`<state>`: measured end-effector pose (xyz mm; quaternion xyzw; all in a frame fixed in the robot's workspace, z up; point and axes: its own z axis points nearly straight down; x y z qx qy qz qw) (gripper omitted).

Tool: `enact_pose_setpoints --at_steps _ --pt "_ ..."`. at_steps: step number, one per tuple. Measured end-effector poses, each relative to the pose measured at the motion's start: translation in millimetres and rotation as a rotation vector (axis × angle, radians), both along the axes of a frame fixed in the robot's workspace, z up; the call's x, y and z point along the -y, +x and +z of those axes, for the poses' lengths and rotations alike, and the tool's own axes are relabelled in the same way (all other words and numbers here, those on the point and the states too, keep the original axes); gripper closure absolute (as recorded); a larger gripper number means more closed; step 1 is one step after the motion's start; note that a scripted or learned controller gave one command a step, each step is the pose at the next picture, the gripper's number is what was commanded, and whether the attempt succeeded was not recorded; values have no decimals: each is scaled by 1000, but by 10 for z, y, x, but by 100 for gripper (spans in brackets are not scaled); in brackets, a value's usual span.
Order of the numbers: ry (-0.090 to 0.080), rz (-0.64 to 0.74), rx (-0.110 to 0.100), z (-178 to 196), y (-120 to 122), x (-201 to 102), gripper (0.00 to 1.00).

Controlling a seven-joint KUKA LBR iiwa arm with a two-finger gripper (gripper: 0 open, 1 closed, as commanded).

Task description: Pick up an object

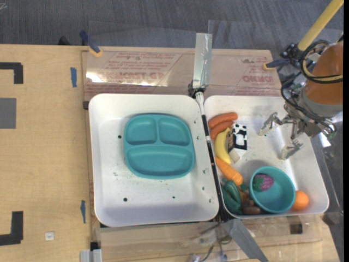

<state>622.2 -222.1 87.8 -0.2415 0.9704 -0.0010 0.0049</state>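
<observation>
A divided plate (pixel 159 146) lies in the left bin (pixel 103 162), while the right bin (pixel 319 192) holds a banana (pixel 221 148), carrots (pixel 222 119) and a bowl (pixel 278 192) near its front.

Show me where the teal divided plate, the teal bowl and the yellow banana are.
teal divided plate (pixel 159 146): camera view, on the ridge between its compartments.
teal bowl (pixel 279 194): camera view, on its inner wall.
yellow banana (pixel 220 146): camera view, on its middle.

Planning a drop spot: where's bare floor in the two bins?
Left bin: bare strips around the teal divided plate, widest along the near edge. Right bin: bare patch beneath the gripper, right of the black-and-white toy. Crowded along its left wall and near the teal bowl.
</observation>
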Motion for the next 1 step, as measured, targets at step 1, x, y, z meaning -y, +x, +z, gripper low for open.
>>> enact_pose_setpoints --at_steps 1 --pt "-5 170 9 997 487 7 0"
